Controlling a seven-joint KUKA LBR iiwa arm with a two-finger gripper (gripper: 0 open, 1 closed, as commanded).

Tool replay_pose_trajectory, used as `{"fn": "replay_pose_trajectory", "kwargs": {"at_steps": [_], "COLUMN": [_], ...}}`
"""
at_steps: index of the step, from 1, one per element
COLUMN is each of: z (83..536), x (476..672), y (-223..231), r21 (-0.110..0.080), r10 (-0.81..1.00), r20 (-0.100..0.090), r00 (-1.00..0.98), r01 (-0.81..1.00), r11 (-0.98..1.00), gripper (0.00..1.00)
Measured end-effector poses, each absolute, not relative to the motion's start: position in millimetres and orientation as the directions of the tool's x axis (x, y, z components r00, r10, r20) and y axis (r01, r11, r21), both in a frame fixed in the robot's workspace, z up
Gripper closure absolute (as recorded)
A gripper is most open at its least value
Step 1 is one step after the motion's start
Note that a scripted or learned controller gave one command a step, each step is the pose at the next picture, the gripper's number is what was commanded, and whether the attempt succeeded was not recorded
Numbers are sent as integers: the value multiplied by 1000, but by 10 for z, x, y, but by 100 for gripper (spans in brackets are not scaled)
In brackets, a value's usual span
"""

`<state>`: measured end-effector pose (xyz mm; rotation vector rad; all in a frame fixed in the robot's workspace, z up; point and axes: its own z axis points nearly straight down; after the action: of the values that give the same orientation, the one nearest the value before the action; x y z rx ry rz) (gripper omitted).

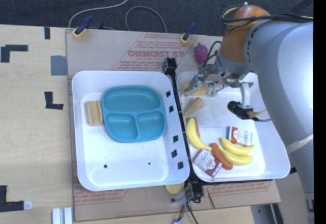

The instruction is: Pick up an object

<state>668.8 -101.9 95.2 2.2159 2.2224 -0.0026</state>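
Two bins side by side on cardboard (147, 55). The gripper (205, 87) is low over the right bin (216, 121), at that bin's 11 o'clock corner, with the arm coming in from 3 o'clock. Can't tell how far the claw is open, or whether it has anything. A bit of yellow shows right at it, but it's too small to identify.

The nearest pickable thing is a tan piece (193, 106), just at the gripper's 7 o'clock. It lies on the bin floor by the divider and looks clear of the claw.

Rest of the right bin:
- A banana (193, 134) at 8 o'clock, along the divider and just below the tan piece.
- A second banana (237, 149) at 5 o'clock, with a sausage (221, 157) touching its left end.
- A red box (207, 163) at 6 o'clock, against the sausage.
- A small box (240, 136) just at 12 o'clock of the second banana.

The left bin (127, 162) has a blue plate (133, 114) slightly toward 12 o'clock of centre. A tan slab (93, 113) sits just beside the plate at its 9 o'clock.

Grapes (200, 53) sit on the cardboard outside the bins, at 12 o'clock of the gripper.
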Motion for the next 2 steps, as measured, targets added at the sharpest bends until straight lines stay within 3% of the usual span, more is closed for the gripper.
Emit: {"fn": "replay_pose_trajectory", "kwargs": {"at_steps": [2], "z": [855], "x": [6689], "y": [-1089], "r21": [2], "r10": [1000], "r20": [-1], "r00": [-1], "r01": [1000], "r11": [1], "gripper": [0]}}
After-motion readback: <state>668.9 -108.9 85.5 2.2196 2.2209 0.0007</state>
